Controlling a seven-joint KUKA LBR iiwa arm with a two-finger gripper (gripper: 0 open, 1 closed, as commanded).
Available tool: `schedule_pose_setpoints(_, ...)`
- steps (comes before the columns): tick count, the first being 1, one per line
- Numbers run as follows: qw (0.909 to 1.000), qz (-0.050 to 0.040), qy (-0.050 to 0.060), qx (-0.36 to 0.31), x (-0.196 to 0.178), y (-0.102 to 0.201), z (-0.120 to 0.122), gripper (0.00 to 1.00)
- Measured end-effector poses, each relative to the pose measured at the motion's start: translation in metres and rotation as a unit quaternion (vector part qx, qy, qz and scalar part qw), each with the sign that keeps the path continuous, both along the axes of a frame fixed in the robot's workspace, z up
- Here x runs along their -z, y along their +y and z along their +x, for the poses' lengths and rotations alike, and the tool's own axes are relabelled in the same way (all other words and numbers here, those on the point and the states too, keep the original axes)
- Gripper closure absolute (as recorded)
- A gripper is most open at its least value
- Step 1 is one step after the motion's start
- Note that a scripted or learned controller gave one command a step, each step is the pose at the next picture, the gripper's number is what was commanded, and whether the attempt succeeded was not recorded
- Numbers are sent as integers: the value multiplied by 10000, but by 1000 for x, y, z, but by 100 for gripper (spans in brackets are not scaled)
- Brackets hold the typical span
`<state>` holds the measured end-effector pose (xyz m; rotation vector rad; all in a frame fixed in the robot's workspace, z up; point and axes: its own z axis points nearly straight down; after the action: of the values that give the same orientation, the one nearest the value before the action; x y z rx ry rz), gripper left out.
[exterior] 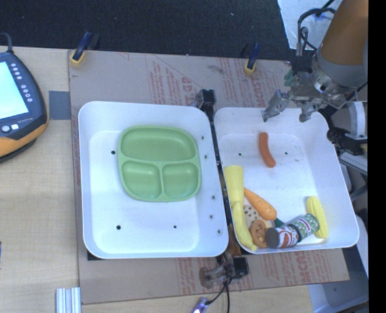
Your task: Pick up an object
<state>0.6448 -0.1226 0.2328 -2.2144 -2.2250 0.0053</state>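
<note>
Arm reaching in from right, orange band above wrist; gripper (289, 111) pointing down, fingers spread apart, nothing between them

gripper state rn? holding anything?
Gripper: open, fingers spread, nothing between them. It hangs over the far edge of the right bin, above the sausage and clear of it.
</note>
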Motion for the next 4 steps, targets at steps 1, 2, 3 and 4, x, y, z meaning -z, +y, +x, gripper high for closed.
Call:
schedule_pose_setpoints(1, 10000, -1, 28, 1, 142, -21, 10, 0)
schedule_pose_setpoints(2, 10000, -7, 13, -1, 141, -20, 0, 0)
schedule_pose_setpoints(3, 10000, -8, 25, -4, 131, -21, 0, 100)
schedule_pose_setpoints(4, 10000, 0, -2, -10, 40, 38, -40, 100)
